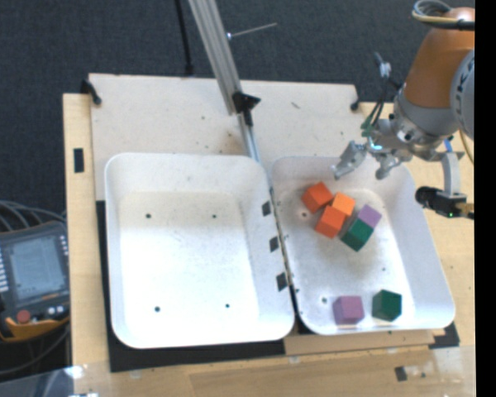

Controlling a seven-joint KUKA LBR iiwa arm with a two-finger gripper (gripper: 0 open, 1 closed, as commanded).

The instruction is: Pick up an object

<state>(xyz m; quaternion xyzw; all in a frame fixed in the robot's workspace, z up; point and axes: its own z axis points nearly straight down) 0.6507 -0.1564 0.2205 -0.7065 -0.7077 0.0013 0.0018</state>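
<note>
One camera sits high over the bench (81,222), tilted down at a slant, and it takes in both white bins: the left bin (116,180) and the right bin (434,246). I come in from its right side. It stands far enough back to catch my pincer (366,162) above the right bin's far edge, with bench and dark floor all around.
</note>
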